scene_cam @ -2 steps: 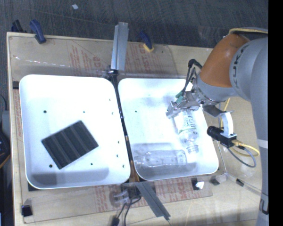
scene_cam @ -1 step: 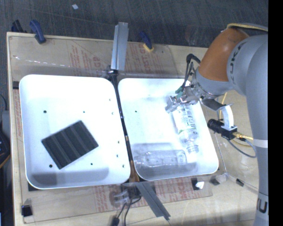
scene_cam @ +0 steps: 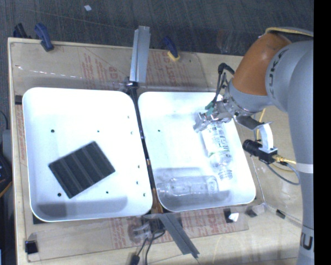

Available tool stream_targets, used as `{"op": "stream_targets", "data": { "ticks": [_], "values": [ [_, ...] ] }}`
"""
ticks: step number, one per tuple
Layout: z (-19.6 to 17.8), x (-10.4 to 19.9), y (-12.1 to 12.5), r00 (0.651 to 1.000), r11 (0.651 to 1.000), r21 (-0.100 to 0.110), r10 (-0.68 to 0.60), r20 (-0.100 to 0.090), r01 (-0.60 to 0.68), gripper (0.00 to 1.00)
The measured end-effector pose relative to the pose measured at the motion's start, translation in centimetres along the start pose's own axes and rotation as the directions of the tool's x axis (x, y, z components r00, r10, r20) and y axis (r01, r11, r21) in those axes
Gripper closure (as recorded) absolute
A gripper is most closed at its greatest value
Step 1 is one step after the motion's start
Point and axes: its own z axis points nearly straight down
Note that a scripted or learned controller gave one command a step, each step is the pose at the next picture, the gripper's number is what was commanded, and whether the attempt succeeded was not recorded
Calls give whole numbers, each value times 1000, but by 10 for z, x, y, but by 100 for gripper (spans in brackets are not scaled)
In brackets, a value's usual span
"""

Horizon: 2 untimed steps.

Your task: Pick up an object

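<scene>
A clear plastic bottle lies lengthwise along the right side of the right bin. A second clear bottle lies across that bin's front edge. My gripper is low over the far end of the first bottle, at or touching its top; the wrist hides the contact. A black ribbed rectangular pad lies flat in the left bin, toward its front left.
The grey arm with its orange band reaches in over the right bin's far right corner. A metal bar stands behind the divider between the bins. Blue clamps sit on the bench's back edge. Cables hang right of the bin.
</scene>
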Motion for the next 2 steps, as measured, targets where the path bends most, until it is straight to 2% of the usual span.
{"op": "stream_targets", "data": {
  "ticks": [2],
  "values": [
    [0, 0, 0, 1000, 1000, 0, 0, 0, 0, 0]
  ]
}}
